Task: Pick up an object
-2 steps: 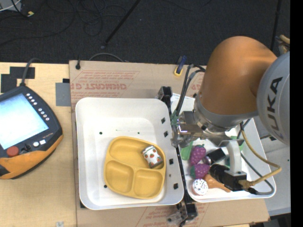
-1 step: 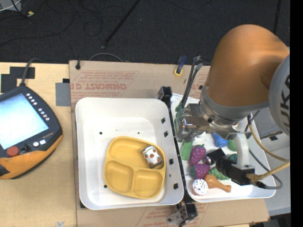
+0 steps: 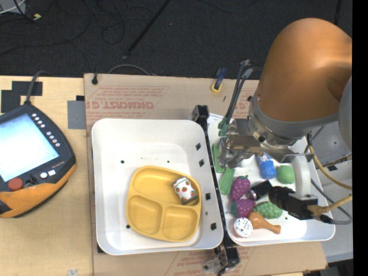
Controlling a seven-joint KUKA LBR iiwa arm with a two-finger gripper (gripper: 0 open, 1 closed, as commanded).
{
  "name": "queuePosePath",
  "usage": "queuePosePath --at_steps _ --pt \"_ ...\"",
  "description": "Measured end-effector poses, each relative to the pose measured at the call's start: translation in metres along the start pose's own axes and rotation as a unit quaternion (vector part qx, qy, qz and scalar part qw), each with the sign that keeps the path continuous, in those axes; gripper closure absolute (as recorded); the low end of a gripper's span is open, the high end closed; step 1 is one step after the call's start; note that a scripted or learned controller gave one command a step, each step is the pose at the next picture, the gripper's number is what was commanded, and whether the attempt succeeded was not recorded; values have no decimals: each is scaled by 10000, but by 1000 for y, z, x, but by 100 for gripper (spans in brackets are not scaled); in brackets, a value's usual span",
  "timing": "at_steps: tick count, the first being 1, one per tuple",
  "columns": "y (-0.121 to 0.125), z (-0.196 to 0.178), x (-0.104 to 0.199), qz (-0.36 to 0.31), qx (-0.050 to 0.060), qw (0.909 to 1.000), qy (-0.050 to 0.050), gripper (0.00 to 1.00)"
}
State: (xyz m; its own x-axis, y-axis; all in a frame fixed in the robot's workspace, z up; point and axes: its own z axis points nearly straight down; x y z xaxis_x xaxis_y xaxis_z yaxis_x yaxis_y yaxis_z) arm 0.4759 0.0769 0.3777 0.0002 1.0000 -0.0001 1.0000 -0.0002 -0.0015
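Cardboard covers the bench [image 3: 144, 99], and on it sit 2 white bins side by side, seen from the 1 camera above. A control pad [image 3: 29, 148] lies at the bench's left edge.

The left bin [image 3: 115, 132] carries a yellow plate [image 3: 144, 184] with a small spotted cup [image 3: 184, 190] at the plate's right edge.

My gripper [image 3: 233, 148] hangs over the right bin [image 3: 322, 233], close to that bin's left wall and nearer its far edge. I cannot tell whether it is spread or pressed together, and I see nothing pinched in it.

The nearest thing to take, I judge, is the green toy [image 3: 226, 180]. It lies against the left wall, just toward the near edge from my gripper, its top tucked under me. Its long axis runs roughly far edge to near edge, leaning a little. I cannot tell which end is its front.

Purple grapes [image 3: 240, 187] touch its right side. A blue bottle [image 3: 267, 168] lies further right. A die [image 3: 242, 227] and a drumstick [image 3: 265, 223] sit by the near edge.
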Motion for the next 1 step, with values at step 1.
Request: queuePosePath --at_steps 1 --pt "0 -34 -5 -21 -9 10000 0 100"
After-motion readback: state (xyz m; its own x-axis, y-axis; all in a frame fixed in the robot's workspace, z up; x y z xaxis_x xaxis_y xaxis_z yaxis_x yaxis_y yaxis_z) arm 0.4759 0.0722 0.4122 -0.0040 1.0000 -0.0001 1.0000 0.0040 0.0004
